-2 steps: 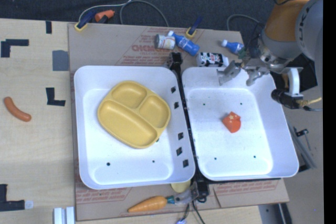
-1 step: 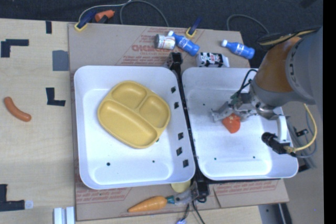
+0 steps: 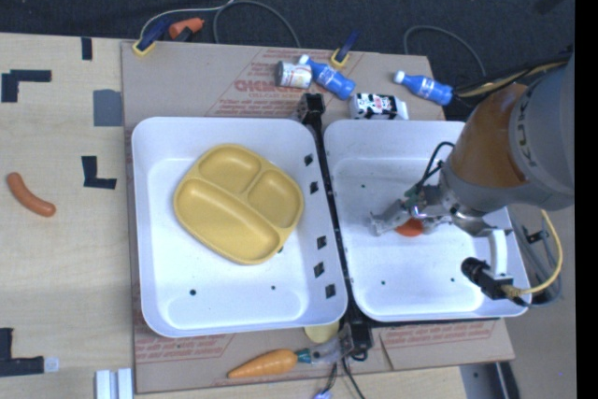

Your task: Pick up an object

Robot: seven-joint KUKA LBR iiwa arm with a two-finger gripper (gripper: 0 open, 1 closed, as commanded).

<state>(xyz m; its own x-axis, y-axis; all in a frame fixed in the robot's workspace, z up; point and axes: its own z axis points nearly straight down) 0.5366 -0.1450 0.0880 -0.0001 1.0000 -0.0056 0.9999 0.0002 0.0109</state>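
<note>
Grasp step: claw down in right bin, just beside small orange-red thing. Open or closed, cannot tell. Next: confirm grip, then lift.

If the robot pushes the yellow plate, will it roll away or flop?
Probably neither. The yellow plate lies flat in the left bin, so it should slide, not roll. Its moulded compartments look like stiff plastic, so it likely won't flop, and seems light.
</note>
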